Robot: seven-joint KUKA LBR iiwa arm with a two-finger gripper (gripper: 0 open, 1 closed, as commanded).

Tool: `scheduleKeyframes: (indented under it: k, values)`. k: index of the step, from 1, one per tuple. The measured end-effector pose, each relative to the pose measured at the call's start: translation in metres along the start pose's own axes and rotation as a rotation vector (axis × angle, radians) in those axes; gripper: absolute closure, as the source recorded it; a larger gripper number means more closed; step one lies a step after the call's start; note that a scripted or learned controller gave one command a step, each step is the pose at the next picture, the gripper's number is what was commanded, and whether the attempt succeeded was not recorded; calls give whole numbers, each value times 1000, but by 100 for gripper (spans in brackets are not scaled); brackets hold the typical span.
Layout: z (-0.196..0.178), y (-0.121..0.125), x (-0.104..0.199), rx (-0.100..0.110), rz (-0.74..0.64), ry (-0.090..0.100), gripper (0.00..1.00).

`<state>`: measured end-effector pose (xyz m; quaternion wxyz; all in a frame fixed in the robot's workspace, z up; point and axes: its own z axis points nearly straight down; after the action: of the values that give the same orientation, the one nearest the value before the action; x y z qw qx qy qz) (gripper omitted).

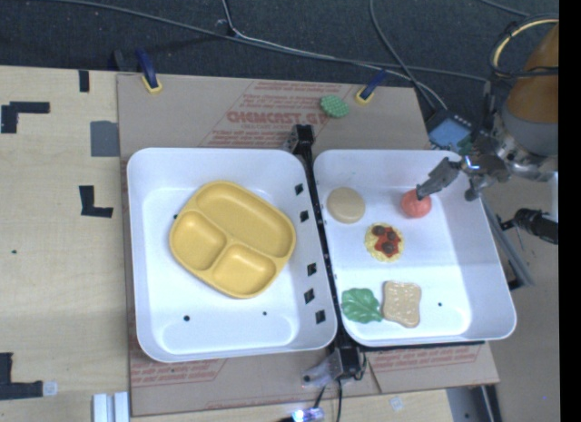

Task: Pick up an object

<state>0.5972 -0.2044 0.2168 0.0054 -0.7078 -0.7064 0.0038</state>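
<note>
Right bin [481, 320] on the bench: five small toy foods. Red tomato-like piece [416, 204] near the bin's far right side, touching or just under one finger of the end effector [451, 178]. Fingers spread fairly wide, one slanting down toward the red piece, the other nearer the bin's right wall; nothing held between them. Round beige bun [346, 204] toward the divider side, a small pizza slice with red topping [385, 241] near the middle, a green leaf [361, 305] and a slice of toast [402, 303] side by side along the near edge. Left bin [145, 257]: a yellow divided plate [232, 238], tilted, well apart from the arm.

Likely step in hand: closing in on the red piece. For a clean grasp, better to centre the spread fingers over it first, as it now seems to sit off to one finger's side rather than between both. Then straight down until the tips flank its widest part, a gentle close, and a vertical lift. Risk: a rounded piece squirting out sideways toward the bun, or a finger catching the bin wall.
</note>
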Motion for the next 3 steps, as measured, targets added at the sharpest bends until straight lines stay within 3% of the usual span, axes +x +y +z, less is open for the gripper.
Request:
scheduleKeyframes:
  k: [1,3]
  values:
    - [-7,3,0,-12,-3,-3,0]
    - [101,-2,3,-5,-3,-2,0]
